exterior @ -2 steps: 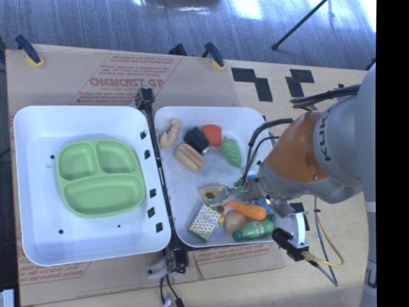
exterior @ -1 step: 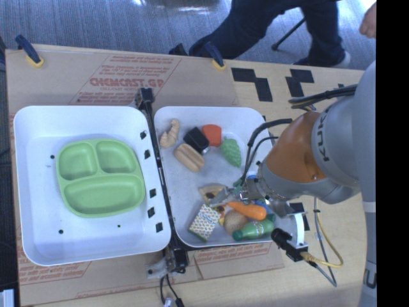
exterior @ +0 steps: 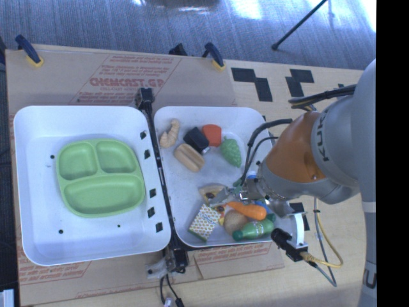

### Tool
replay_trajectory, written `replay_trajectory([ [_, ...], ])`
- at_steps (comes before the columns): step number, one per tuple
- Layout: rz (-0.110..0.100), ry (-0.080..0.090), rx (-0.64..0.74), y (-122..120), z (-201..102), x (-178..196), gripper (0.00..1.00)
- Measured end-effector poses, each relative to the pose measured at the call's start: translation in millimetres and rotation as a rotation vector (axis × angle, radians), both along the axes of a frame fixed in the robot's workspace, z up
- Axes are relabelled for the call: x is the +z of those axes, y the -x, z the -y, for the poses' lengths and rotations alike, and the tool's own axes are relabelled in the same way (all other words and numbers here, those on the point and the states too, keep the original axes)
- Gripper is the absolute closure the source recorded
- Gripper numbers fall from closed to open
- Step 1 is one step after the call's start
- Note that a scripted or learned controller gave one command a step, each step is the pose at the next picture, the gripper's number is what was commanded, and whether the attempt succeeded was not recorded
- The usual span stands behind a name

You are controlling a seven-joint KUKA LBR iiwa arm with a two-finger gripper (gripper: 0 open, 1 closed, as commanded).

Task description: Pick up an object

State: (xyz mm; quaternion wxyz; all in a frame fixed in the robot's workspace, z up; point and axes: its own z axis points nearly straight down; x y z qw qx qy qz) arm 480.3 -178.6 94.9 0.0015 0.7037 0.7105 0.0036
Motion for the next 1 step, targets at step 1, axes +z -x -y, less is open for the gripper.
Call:
replay_trajectory([
  [1,0.001,0.005,-0.001,0.4,-2.7,0.2,0.0],
])
